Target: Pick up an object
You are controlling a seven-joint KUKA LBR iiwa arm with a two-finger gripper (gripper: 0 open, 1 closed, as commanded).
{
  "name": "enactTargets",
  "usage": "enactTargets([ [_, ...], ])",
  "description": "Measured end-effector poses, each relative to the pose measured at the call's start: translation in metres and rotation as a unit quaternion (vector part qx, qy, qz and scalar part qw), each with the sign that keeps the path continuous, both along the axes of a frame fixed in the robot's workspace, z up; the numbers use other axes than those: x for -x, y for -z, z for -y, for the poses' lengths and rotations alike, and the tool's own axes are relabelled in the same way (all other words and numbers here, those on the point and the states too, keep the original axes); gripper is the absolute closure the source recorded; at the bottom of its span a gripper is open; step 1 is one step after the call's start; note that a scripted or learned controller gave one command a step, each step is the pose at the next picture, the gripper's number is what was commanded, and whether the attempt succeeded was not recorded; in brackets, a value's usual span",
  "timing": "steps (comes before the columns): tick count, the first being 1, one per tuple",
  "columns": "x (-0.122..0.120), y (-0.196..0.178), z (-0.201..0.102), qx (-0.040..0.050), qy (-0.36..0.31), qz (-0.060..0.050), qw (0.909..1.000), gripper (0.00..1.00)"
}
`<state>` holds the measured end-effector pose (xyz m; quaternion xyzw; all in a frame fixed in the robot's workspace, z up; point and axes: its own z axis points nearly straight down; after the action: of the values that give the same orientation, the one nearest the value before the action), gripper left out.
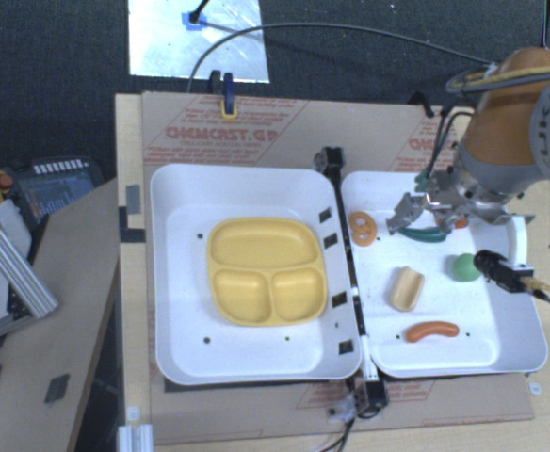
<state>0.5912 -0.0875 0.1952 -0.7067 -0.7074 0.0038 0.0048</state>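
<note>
Pincer (pixel 409 213) hung over right bin (pixel 520 351), fingers' state could not be told; teal tool (pixel 426 234) lay just beneath it; probably light, stiff, thin; best pinched across its middle; bun (pixel 406 288), sausage (pixel 432 330), green ball (pixel 464 267) lay nearby.

Both white bins (pixel 247 182) look like smooth plastic with a soft sheen, and the yellow divided tray (pixel 264 269) is the same sort of glossy plastic. My counter (pixel 284 125) wears a matt cardboard sheet (red print on it). My tool (pixel 424 213) looks like bare grey metal. The sausage (pixel 432 330) is shiny, the bread roll (pixel 407 288) duller.
</note>
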Motion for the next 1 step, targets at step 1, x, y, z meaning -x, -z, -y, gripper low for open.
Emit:
enactTargets([
  [1,-0.003,-0.0072,-0.0001,0.0006,-0.001,0.007,1.0,0.0],
])
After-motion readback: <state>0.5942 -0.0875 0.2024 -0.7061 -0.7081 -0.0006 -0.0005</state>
